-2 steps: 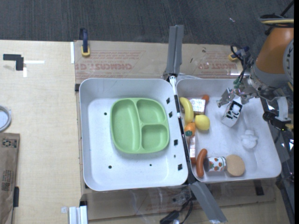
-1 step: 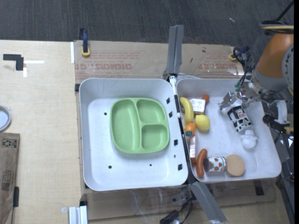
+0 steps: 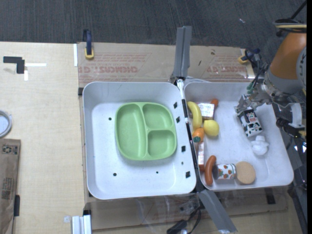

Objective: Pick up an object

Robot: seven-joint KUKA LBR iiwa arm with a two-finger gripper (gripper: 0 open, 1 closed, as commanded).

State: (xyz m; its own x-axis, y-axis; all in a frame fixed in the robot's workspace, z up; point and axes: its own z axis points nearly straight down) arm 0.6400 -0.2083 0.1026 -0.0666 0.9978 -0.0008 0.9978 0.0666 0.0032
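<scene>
Cow-patterned carton (image 3: 252,125) sits just under the arm's lowered pincer (image 3: 245,106), perhaps touching; its finger spread is unclear.

1. The bench (image 3: 39,96) is pale wood, with a brown cardboard sheet (image 3: 146,65) laid across its far part
2. Two white bins rest side by side: left bin (image 3: 97,179), right bin (image 3: 280,172)
3. A tape roll (image 3: 4,124) lies at its left edge
</scene>
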